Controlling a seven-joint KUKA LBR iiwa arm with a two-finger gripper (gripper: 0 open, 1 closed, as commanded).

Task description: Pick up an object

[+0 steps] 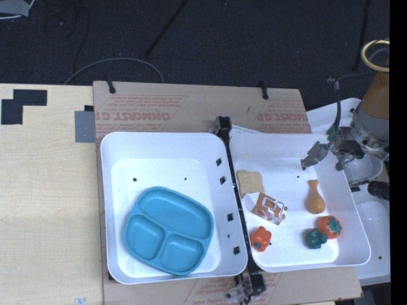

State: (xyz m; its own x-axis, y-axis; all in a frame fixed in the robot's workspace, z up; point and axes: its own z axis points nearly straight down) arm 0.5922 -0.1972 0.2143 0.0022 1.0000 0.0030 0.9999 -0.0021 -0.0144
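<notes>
The claw [331, 157] hangs spread wide and holding nothing over the right bin's [280, 146] far corner; the orange gourd [315, 197] lies just below it, untouched.

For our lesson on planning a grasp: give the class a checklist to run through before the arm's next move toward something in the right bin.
1. Gripper open: ok, fingers spread.
2. Nothing between the fingers: ok.
3. Gripper over the right bin, near its upper right part: ok.
4. Orange gourd-shaped toy free to grasp: ok, nearest target, apart from its neighbours.
5. Teal toy and red-orange toy separated: not ok, they touch.
6. Blue divided plate out of the way: ok, it lies in the left bin.
</notes>
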